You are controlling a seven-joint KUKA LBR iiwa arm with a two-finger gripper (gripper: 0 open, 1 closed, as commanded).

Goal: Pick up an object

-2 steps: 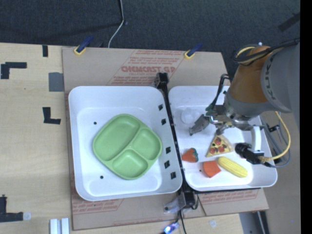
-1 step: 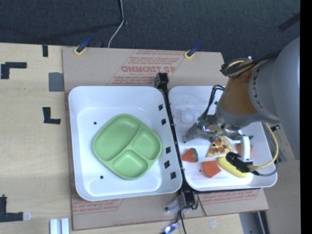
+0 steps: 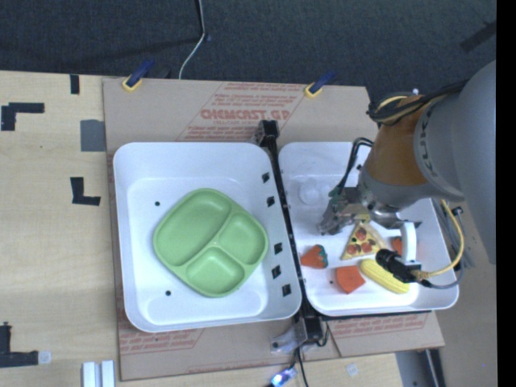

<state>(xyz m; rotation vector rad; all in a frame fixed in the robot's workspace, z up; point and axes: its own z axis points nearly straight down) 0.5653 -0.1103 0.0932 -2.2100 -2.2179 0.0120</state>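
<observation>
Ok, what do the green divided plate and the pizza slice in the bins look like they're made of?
Green plate: probably molded plastic, with a smooth matte-satin finish, uniform colour and rounded compartment ridges. Pizza slice: looks like a toy, likely plastic or rubber, with flat printed-looking toppings; too small to tell which.

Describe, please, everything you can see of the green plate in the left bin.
The green plate is a pale green, rounded-square dish that looks like matte plastic, moulded into three compartments: one large and two smaller. It lies flat and right side up on the floor of the left bin, turned at a slant to the walls, near the middle. Its compartments hold nothing. Only the bin floor touches it; the gripper is over in the right bin.
</observation>
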